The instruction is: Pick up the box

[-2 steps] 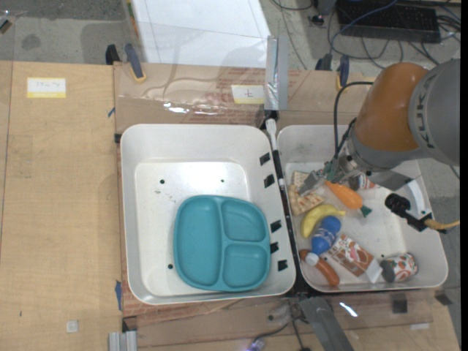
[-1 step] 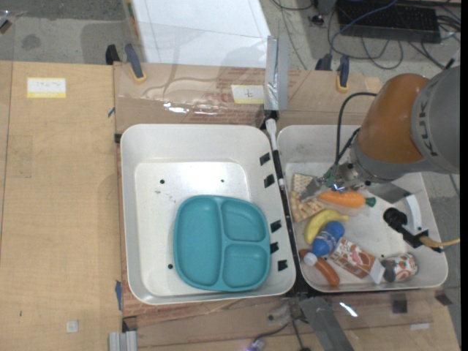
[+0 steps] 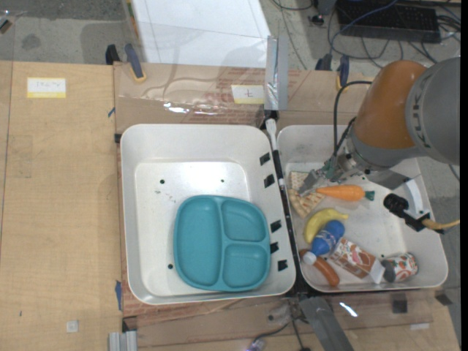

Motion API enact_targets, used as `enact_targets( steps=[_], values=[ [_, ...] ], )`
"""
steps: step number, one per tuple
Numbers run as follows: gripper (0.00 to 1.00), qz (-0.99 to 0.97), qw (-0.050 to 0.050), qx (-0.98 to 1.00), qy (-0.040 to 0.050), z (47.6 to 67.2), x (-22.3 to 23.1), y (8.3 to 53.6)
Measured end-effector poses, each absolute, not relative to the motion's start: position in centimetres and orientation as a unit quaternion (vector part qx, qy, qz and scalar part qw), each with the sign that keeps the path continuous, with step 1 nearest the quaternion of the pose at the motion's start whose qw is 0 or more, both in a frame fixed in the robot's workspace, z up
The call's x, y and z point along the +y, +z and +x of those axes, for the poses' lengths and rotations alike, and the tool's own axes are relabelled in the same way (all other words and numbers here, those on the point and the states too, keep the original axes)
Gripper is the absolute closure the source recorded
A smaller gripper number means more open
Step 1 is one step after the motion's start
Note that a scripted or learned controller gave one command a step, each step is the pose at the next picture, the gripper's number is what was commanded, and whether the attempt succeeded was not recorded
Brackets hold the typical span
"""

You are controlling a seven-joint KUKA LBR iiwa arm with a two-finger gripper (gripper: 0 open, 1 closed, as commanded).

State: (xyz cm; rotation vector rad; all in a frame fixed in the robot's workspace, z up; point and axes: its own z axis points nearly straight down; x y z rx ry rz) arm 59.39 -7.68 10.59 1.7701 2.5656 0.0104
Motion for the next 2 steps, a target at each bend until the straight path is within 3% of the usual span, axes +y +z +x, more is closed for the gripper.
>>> enact_targets(
  steps=[1, 2],
  values=[
    [0.0, 0.615, 0.018, 0.788, 0.0073, 57.55, -7.65, 10.64],
    [0.0, 0.697, 0.011, 0.717, 0.005, 57.92, -7.29, 10.51]
  ],
)
